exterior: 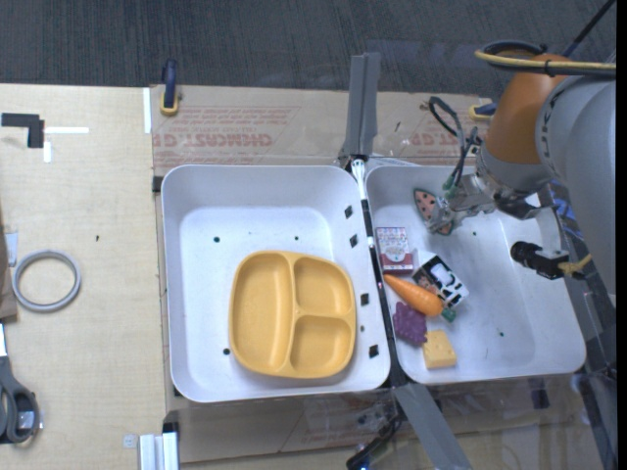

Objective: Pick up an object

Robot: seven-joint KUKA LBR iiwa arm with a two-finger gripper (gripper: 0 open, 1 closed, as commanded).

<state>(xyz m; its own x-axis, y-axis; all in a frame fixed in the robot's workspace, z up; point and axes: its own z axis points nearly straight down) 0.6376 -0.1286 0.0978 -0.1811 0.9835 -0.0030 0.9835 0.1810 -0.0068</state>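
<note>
Nearest the camera, at the front of the right bin (549,355), lies a yellow cheese wedge (440,351), with a purple grape cluster (409,323) just beside it on the left. Behind these, an orange carrot (413,294) lies slantwise, touching a black-and-white object (443,280). A small red-and-white box (393,246) lies farther back, near the wall shared with the left bin (196,262). The left bin holds a yellow divided plate (292,313) in its front half. On the bench to the left rest a grey tape roll (44,280) and, closer to the camera, scissors (15,409).

Farther back in the right bin, my gripper (446,218) hangs low over the bin floor, just beside a small triangular piece (427,204). Whether it is released, clenched or grasping anything cannot be told from this view. My orange band (519,116) shows above it. A blue clamp (169,88) stands at the far edge.
</note>
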